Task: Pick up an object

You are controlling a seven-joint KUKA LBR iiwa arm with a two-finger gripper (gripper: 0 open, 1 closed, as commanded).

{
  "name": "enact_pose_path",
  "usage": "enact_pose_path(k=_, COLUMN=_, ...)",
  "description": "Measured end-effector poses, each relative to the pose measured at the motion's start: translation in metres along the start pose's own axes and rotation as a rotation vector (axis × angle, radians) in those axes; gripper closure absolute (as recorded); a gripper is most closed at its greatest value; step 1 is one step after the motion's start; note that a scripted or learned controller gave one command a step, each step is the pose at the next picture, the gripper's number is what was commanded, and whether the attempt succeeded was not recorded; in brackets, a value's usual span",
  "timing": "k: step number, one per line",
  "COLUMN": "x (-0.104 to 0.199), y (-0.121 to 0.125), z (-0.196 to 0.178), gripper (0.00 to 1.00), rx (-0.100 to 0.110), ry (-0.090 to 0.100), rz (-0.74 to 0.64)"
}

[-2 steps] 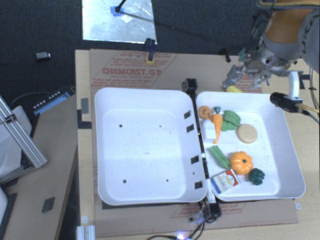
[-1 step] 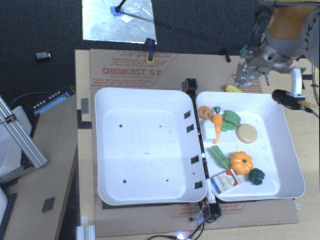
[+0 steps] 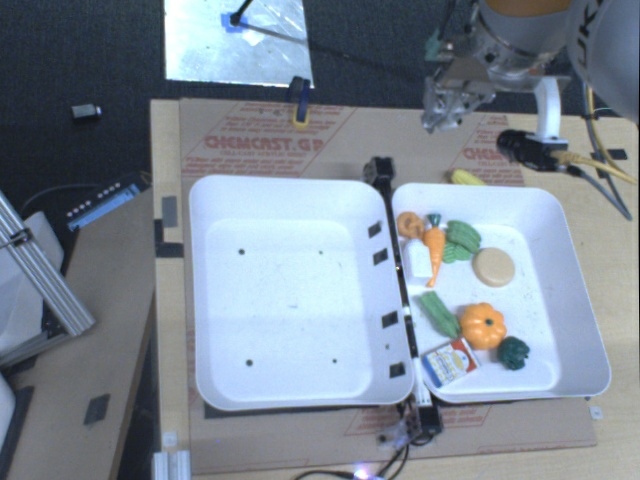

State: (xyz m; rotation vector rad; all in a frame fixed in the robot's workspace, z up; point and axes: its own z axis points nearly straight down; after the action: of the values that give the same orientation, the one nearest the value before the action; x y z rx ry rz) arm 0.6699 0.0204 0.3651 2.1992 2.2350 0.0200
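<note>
Right bin [image 3: 560,298] toys lie well below the hand [image 3: 446,114], grip state unclear.

The flat brown cardboard sheet [image 3: 250,138] under the bins has red letters that look like "CHEMCAST GP". The same red print repeats near its edges, too blurry to read.

My view is evenly lit from above, a little cool in tone. The two white bins [image 3: 290,193] come out very bright, nearly washed flat, with only faint shading under their rims. A shiny sheet [image 3: 237,26] on the dark floor throws glare. My arm [image 3: 540,8] at the top right is soft with blur; small items in the right bin look slightly fuzzy
</note>
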Motion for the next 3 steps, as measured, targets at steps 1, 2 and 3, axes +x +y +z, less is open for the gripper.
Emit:
enact_pose_path(k=1, x=0.053, y=-0.028, z=-0.182, gripper=1.0, rx=-0.008, ry=-0.001, rz=0.005)
enact_pose_path(k=2, x=0.145, y=-0.039, z=-0.067, gripper=1.0, rx=0.022, ry=-0.003, rz=0.004)
enact_pose_path(k=3, x=0.219, y=-0.029, z=0.023, gripper=1.0, rx=0.021, ry=-0.004, rz=0.006)
